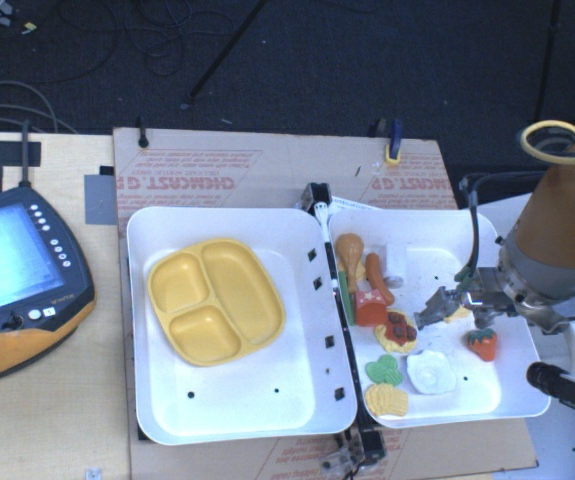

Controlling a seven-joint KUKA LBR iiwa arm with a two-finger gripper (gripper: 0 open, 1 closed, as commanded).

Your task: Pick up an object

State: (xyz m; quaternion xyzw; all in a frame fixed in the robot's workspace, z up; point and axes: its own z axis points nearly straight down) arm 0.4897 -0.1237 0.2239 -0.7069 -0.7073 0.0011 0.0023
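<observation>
Gleaming yellow 3-compartment plastic tray (215,299)

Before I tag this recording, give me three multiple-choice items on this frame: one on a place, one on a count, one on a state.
1. Where does the yellow plastic three-compartment plate lie?
A. In the left white bin
B. In the right white bin
C. On the cardboard outside both bins

2. How many compartments does that plate have?
A. Two
B. Three
C. Five

3. How does the small red strawberry toy stand to the end effector?
A. Lifted high above the bin
B. Lying on the bin floor, apart from it
C. Resting on the yellow plate

Answers:
1. A, since the plate rests on the floor of the left white bin, across the divider from the toy food.
2. B, as two smaller wells and one longer well show.
3. B, as the strawberry lies in the right white bin, below and right of the end effector.
</observation>
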